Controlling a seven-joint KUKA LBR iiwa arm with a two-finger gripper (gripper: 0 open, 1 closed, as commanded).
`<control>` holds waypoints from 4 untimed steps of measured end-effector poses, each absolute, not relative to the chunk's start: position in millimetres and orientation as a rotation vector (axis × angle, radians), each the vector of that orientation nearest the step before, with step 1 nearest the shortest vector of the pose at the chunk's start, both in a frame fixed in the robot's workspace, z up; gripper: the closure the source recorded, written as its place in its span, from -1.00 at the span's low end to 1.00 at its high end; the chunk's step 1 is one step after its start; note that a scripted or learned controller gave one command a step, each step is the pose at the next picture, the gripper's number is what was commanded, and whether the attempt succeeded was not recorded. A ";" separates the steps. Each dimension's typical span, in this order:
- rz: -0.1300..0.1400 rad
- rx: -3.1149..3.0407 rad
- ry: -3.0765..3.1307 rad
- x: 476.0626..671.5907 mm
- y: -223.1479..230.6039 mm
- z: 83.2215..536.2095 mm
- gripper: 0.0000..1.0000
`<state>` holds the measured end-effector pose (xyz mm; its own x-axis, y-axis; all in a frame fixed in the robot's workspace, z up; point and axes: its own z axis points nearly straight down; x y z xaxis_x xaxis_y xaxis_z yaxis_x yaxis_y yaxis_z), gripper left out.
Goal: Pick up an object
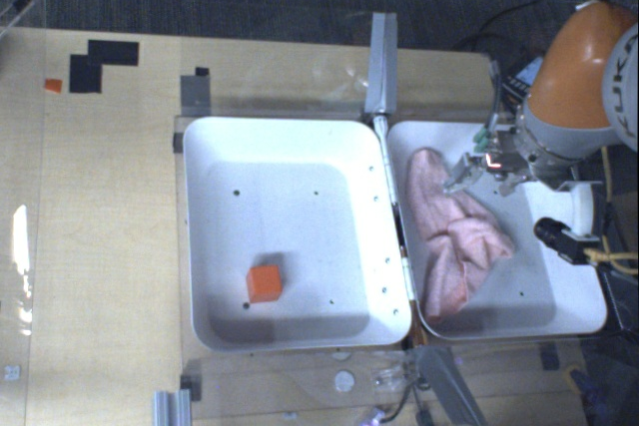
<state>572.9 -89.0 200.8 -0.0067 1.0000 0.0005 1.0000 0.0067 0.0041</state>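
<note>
Orange is the nearest thing you'll see: a small cube [265, 283] sitting on the floor of the left bin [205, 214], toward its near-left corner, untouched and well apart from the arm. Beyond it, in the right bin [589, 314], a pink cloth [454, 239] lies crumpled along the left wall, running from the near edge up toward the far edge.

Judge the task as barely begun: nothing is lifted, and both candidates rest on their bin floors. What's left is the whole grasp, closing on something and raising it clear.

Now the arm. You'll find the gripper [486, 165] over the far part of the right bin, just beside the cloth's upper end, with the grey wrist and orange band [574, 75] coming in from the right edge past the bin's far-right corner. It appears tilted down toward the cloth, though the view is too blurred for you to be sure it touches. Whether the jaws stand apart or together, you cannot tell from here; no cloth shows between them.
</note>
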 end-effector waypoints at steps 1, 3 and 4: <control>0.010 2.014 2.400 595.3 -108.1 97.4 -1.00; 0.010 1.897 2.493 577.5 -72.4 187.2 -1.00; 0.009 1.921 2.476 594.5 -93.5 96.5 -1.00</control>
